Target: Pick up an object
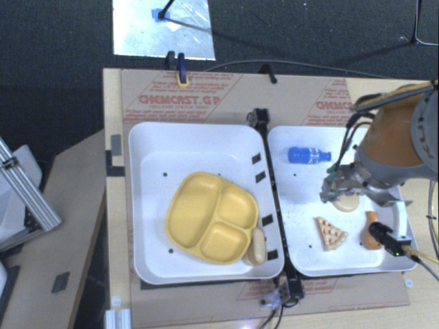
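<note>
My gripper (341, 189) hangs low in the right bin (302, 256), right over a small tan round object (347, 202) that peeks out below it. A pizza slice toy (330, 232) lies just in front of it. A blue bottle (309, 155) lies on its side toward the back of the same bin. An orange-brown piece (372, 231) sits at the right, partly behind a black part of the arm. The arm hides the fingers.
The left bin (154, 184) holds a yellow divided tray (211, 216) with a beige oblong object (257, 245) against its right front corner. A black divider (271, 197) runs between the bins. A metal frame (27, 190) stands at the far left.
</note>
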`<move>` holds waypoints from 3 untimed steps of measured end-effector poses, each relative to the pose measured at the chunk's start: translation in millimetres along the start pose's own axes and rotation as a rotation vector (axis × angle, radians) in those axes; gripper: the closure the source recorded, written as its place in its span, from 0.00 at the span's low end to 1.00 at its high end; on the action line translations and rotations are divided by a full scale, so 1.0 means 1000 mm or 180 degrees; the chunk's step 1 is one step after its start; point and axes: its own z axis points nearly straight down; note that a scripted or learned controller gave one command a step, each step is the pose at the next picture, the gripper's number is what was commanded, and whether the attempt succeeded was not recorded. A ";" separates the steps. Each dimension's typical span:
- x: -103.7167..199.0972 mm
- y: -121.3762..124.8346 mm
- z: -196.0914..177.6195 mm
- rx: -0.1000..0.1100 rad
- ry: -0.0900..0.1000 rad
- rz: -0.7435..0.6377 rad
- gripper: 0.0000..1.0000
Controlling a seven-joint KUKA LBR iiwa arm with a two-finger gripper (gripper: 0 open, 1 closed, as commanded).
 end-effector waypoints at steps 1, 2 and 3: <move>0.009 -0.002 -0.051 0.0000 0.0003 -0.0003 1.00; 0.005 0.007 -0.112 -0.0006 0.0000 -0.0002 1.00; 0.060 0.012 -0.116 0.0012 0.0009 -0.0018 1.00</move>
